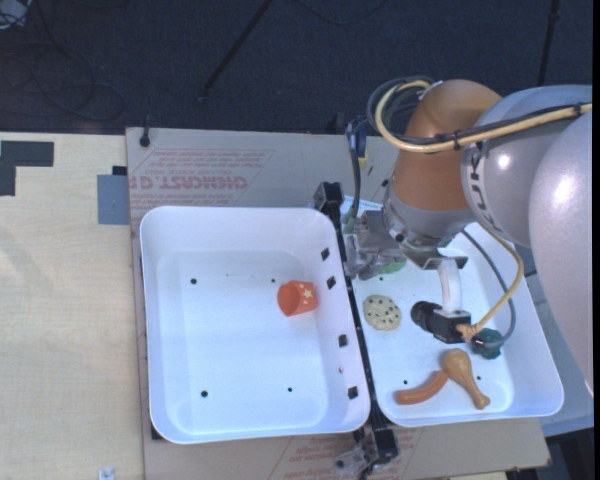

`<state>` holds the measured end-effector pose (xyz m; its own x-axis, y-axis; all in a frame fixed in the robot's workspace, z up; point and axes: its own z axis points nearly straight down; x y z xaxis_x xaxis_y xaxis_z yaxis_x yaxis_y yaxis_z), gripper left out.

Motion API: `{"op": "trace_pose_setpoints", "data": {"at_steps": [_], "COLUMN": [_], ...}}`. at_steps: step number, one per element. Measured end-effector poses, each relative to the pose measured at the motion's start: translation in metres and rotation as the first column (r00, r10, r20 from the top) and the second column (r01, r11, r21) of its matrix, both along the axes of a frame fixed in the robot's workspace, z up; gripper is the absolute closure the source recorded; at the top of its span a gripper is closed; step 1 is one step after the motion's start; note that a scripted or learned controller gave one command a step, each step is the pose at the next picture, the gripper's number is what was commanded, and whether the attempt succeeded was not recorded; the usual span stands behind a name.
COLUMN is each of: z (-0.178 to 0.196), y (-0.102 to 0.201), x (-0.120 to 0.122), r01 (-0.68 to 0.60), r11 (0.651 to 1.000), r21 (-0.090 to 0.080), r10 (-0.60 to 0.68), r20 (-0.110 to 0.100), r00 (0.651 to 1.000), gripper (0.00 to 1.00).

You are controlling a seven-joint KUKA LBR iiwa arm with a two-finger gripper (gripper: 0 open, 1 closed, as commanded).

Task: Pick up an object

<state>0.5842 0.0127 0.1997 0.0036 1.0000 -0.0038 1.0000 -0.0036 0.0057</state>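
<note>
Nearest us, by the near edge of the right bin [525, 378], an orange sausage [420, 391] lies touching a drumstick [467, 373], with a small teal piece [491, 345] just beyond them. Further in, a speckled cookie [382, 312] lies flat near that bin's left wall, and across the wall an orange cup [297, 297] sits alone by the right edge of the left bin [230, 368]. Both bins stand side by side on the desk [60, 318]. Farthest, the gripper [378, 253] hangs low over the right bin's far left corner, just beyond the cookie (the likeliest pick, we judge). The wrist hides it, so we cannot tell whether it is open or holds anything.
</note>
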Motion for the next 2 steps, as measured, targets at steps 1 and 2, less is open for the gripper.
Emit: {"op": "trace_pose_setpoints", "data": {"at_steps": [1,2], "z": [-0.002,0.016], "y": [-0.088,-0.183], "x": [-0.040,-0.094], "r01": [0.006,0.007], "r11": [1.000,1.000], "r21": [0.001,0.001], "r10": [-0.006,-0.007], "r20": [-0.012,-0.010], "r00": [1.000,1.000], "gripper": [1.00,1.00]}}
